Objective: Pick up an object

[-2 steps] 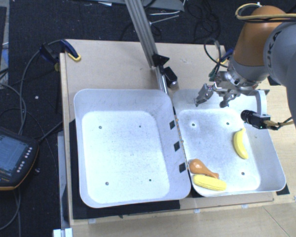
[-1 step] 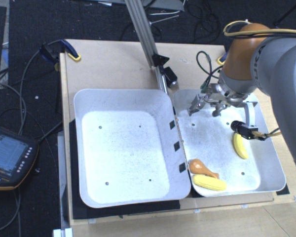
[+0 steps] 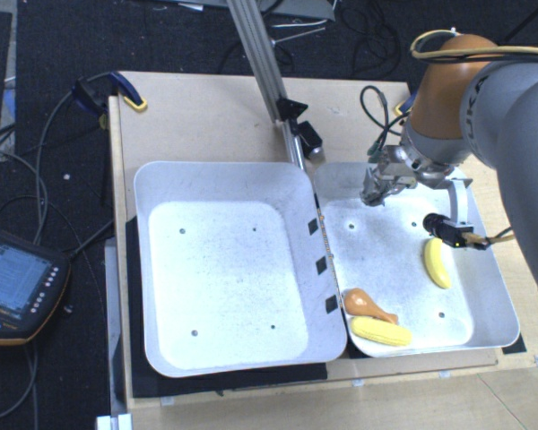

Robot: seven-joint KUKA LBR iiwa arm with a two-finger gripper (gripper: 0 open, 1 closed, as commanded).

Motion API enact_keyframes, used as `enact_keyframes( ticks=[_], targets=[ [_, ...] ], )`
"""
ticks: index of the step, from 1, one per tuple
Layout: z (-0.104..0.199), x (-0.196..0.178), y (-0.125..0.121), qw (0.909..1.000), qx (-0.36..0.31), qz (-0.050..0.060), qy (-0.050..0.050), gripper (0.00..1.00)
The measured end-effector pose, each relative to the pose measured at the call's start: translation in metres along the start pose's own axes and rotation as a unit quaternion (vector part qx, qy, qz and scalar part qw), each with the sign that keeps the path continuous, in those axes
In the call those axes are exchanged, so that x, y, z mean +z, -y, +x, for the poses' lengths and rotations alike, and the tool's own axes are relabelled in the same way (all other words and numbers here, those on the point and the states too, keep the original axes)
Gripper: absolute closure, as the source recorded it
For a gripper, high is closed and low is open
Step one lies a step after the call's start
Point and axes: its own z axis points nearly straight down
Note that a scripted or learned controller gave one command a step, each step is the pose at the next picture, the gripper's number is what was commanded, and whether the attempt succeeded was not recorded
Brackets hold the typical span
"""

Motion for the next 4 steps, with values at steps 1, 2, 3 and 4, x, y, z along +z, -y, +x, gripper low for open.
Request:
enact_keyframes(
  ticks=[1,2,3,4],
  targets=[
    [-0.003,-0.043,-0.005,1.0,0.0,-0.001,0.0,1.0],
    [-0.003,-0.104,-0.009,1.0,0.0,-0.002,0.0,1.0],
    [-0.003,-0.143,-0.01,1.0,0.0,-0.001,0.0,1.0],
    [0.048,-0.136,0.006,1.0,-0.002,0.0,0.0,1.0]
  ],
)
